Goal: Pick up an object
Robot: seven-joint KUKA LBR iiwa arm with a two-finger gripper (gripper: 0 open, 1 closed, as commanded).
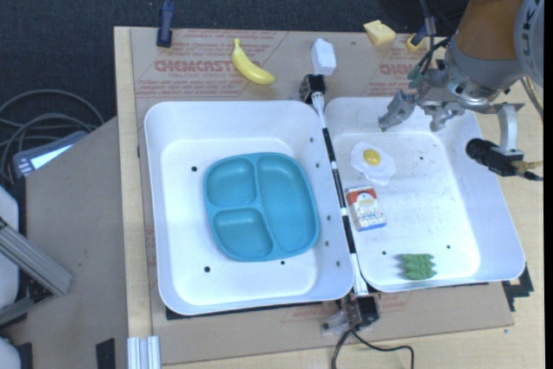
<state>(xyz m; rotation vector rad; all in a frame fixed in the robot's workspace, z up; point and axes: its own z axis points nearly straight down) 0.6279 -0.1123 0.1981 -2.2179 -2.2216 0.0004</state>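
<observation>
The right bin (484, 229) holds a fried egg toy (372, 159), a small white carton with a red top (366, 207) near its left wall, and a green leafy piece (418, 265) near its front. My gripper (416, 115) hangs above the bin's back edge, its two fingers spread apart with nothing between them. It is behind and to the right of the egg, clear of all three objects.
The left bin (173, 143) holds a blue divided plate (257, 206). On the board behind the bins lie a banana (251, 65), a white item (323, 55), a yellow wedge (378, 33) and a dark blue item (164, 22).
</observation>
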